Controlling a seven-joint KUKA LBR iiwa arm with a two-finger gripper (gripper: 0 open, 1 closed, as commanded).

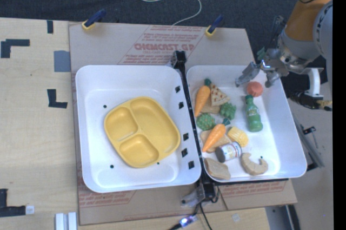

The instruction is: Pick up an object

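Right bin: gripper spread, empty; tomato just below it. We should centre, then descend straight.

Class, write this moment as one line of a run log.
gripper: open, above right bin's far end | beside: red tomato | held: nothing | yellow tray: left bin

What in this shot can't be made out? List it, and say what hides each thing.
- Tool, camera view: its tips overlap the red tomato, so contact or a grip cannot be judged.
- Arm: cut off by the right edge.
- Jar: label too small to read.
- Tan pieces at the right bin's near edge: too small to identify.
- Cardboard print: partly covered by the bins.
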